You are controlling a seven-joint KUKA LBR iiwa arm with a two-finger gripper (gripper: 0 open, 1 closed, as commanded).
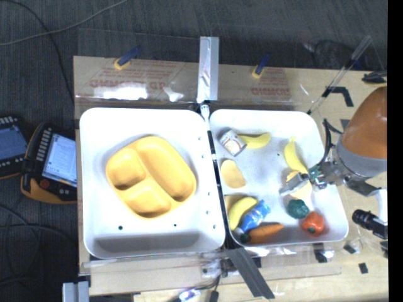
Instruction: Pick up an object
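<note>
Arm: grey with an orange band (pixel 373 126), reaching in from the right over the right bin's right wall
Gripper (pixel 301 182): low over the right part of the right bin; whether it is open, closed or gripping anything, cannot tell
Right bin (pixel 271 117): holds all the small objects
Banana (pixel 295 156): just far of the gripper; long axis running far to near, slightly tilted, near end toward the gripper
Second banana (pixel 255 140): at the far side, long axis left to right, touching a small can (pixel 232 143) on its left
Green object (pixel 298 207): just near of the gripper; a red pepper-like object (pixel 313 223) beside it in the near right corner
Carrot (pixel 266 232): along the near wall, long axis left to right; a blue bottle (pixel 254 217) and a yellow fruit (pixel 239 209) just beside it
Yellow oval piece (pixel 232 173): by the left wall
Left bin (pixel 101 121): holds a yellow divided tray (pixel 150 175)
</note>
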